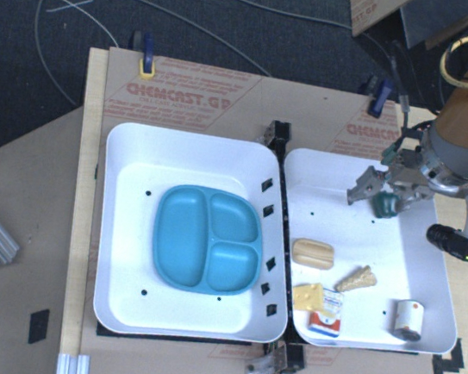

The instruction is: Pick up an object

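My gripper [382,197] hangs over the back of the right bin [442,283], reaching in from the right. A small teal object [385,205] sits between its fingers, and the fingers are shut on it. Further forward on the bin floor lie a tan bread roll [313,254], a tan wedge-shaped piece [358,279], a yellow piece [306,296] on a white, red and blue packet [327,319], and a small grey and white cylinder [408,318].
The left bin [113,294] holds a blue divided plate [207,240]. A black divider with clips [273,231] runs between the bins. A black part of the arm [457,242] sticks out over the right bin's right rim.
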{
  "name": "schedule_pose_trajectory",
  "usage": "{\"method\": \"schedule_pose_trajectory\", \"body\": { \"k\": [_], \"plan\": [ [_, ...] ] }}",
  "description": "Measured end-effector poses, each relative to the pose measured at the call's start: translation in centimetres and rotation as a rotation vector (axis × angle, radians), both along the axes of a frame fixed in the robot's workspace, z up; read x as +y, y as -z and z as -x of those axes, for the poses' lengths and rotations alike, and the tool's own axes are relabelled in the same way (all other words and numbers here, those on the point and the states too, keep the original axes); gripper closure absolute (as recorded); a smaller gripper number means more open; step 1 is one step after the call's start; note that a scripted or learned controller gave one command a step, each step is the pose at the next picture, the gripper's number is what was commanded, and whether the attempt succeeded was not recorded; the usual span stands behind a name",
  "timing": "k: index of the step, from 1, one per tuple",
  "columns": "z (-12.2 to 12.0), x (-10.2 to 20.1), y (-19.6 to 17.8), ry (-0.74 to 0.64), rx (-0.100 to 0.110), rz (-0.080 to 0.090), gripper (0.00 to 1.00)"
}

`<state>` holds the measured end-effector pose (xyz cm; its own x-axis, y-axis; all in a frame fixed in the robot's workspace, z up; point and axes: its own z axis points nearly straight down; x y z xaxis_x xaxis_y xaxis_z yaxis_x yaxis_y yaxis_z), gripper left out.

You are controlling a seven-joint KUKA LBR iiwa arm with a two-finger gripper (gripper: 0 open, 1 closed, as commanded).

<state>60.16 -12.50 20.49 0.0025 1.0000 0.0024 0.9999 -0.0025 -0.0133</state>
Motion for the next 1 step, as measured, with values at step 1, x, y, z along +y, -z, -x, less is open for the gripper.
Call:
{"method": "schedule_pose_trajectory", "body": {
  "k": [1],
  "plan": [
    [-0.28,0.01,-0.63,-0.002,-0.012,0.002,0.00]
  ]
}}
